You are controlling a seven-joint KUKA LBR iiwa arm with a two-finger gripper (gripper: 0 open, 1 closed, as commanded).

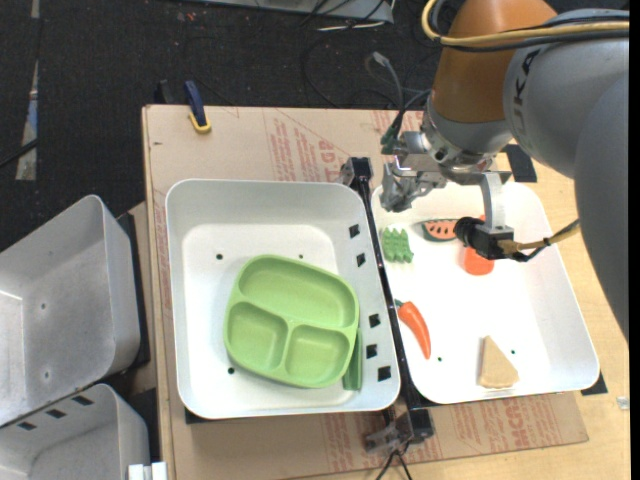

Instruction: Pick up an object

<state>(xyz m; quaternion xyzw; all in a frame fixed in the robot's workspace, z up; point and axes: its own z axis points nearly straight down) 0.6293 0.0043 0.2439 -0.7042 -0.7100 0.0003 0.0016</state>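
The right bin holds several small items. A green ridged piece lies near its left wall, a watermelon slice sits just to the right, and an orange lump lies beyond that. A red-orange pepper rests by the left wall lower down, and a tan wedge lies near the front edge. My gripper hangs over the bin's back left corner, above and just behind the green ridged piece. I see nothing held in it.
The left bin holds a green divided plate. The big grey arm with its orange band covers the back right of the bench. Grey tubs stand off the bench to the left.
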